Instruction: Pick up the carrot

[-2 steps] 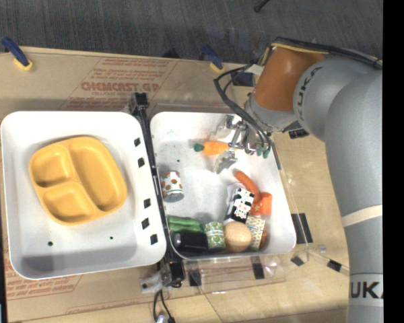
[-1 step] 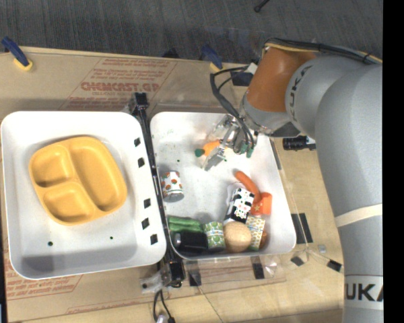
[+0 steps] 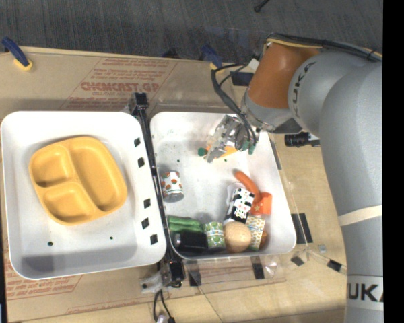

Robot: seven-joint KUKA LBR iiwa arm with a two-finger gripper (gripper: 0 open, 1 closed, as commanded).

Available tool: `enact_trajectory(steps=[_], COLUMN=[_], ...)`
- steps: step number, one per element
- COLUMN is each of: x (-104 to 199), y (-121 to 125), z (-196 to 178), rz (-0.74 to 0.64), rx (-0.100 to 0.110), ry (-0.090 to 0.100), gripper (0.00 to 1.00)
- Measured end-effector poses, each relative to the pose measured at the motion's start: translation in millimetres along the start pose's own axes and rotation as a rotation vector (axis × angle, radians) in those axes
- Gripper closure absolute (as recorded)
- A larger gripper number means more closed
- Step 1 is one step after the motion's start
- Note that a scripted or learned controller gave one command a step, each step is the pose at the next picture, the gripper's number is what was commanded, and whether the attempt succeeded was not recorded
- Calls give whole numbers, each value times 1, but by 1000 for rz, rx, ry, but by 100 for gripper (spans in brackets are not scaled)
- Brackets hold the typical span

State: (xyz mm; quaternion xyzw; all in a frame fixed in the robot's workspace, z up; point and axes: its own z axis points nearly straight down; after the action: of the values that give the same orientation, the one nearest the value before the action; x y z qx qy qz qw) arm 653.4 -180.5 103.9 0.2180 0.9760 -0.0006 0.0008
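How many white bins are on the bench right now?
2. The left bin holds a yellow divided tray; the right bin, touching it, holds the carrot and other small items.

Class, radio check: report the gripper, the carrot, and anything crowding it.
Gripper low over right bin's far end, apart from carrot. Carrot lying free near right wall. Black-and-white carton touches its near end.

The smooth, rounded grey arm [image 3: 343,106] bears black "KUKA" lettering, a glossy orange band [image 3: 277,76] just above its wrist and a pale seam ring far back from the metallic silver two-finger gripper [image 3: 229,138], with thin black cables looping beside the wrist.
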Motion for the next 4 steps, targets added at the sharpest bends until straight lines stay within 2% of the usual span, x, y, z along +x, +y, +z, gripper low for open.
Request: enact_trajectory(steps=[1,2,3,4], x=[10,8,34,8], y=[-37,-35,-47,35], z=[11,-1,12,-117], rz=[-430,-433,-629,-411], rx=[-1,-1,-2,-3], ry=[1,-3,2,-13], gripper=[100,100,100,100])
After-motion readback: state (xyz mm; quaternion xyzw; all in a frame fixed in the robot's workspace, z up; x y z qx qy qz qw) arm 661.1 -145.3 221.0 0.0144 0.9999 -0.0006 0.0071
